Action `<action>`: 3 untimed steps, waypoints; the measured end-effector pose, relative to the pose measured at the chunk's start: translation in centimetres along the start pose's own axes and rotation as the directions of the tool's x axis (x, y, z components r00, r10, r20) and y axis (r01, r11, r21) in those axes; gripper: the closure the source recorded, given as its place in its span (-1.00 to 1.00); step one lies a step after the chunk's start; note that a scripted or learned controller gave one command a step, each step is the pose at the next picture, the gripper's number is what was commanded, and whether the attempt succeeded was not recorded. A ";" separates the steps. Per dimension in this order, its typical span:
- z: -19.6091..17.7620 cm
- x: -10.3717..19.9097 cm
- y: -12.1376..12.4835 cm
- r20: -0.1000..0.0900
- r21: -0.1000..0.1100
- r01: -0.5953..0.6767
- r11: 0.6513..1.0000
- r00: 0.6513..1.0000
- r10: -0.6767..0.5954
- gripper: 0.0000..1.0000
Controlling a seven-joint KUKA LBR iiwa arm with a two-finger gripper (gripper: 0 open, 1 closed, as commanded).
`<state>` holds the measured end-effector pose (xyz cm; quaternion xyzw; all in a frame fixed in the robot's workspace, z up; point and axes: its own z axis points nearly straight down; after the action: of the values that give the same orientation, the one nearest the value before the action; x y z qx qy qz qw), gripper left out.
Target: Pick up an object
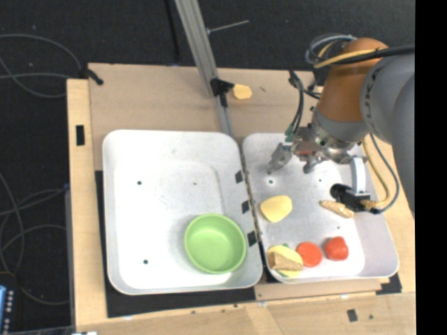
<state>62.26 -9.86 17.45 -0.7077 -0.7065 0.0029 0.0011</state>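
Note:
My gripper (293, 162) hovers over the far part of the right bin (380, 246), open, with nothing between its fingers (278, 159). A pale yellow lump (276, 208) lies just below it in the view, near the bin's left wall. A tan stick-like piece (336, 208) rests to the right of that. Along the near edge sit a red-orange round fruit (309, 254), a red piece (336, 248) and a yellow and tan item (285, 260) in the corner.
A green bowl (215, 243) stands in the near right part of the left bin (140, 159). A small yellow piece (242, 91) lies on the bench behind the bins, beside a slanted metal post (199, 40).

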 end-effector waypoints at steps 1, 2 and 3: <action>6.0 -0.9 -0.5 0.001 -0.001 0.000 1.000 1.000 0.000 -1.00; 7.4 -1.1 -0.5 0.002 -0.004 -0.001 1.000 1.000 0.002 -1.00; 6.2 -1.1 -0.4 -0.001 -0.009 -0.006 1.000 1.000 0.006 1.00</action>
<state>61.87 -10.99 11.23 -0.7097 -0.7045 -0.0005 -0.0015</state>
